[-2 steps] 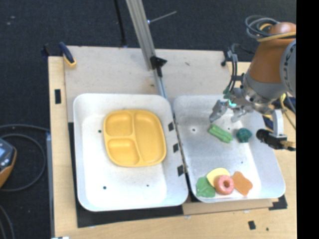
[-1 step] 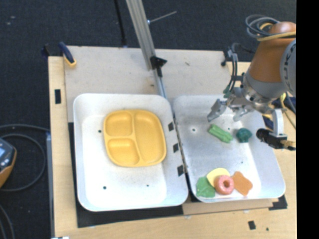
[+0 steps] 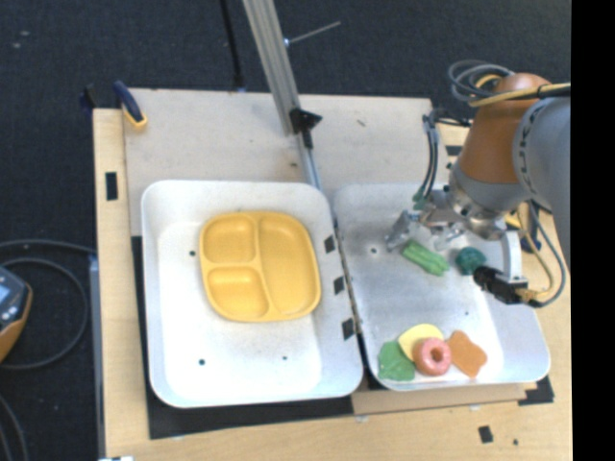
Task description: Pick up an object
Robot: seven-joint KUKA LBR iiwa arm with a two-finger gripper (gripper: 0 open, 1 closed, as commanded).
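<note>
green stick point(image 3: 424, 257) lies in the right bin point(image 3: 384, 305), upper middle, directly under the tool point(image 3: 428, 230); whether they touch i cannot tell, nor whether the tool is released or clenched. it looks like a light, stiff plastic toy, likely a bit slippery, best pinched across its narrow middle. its long axis runs from upper left to lower right, one end near a teal piece point(image 3: 470, 258).

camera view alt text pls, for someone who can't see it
A grey and orange robot arm reaches from the right, its tool low over a green object in the right bin. Small toy foods cluster at that bin's near edge; the left bin holds a yellow divided tray.
</note>
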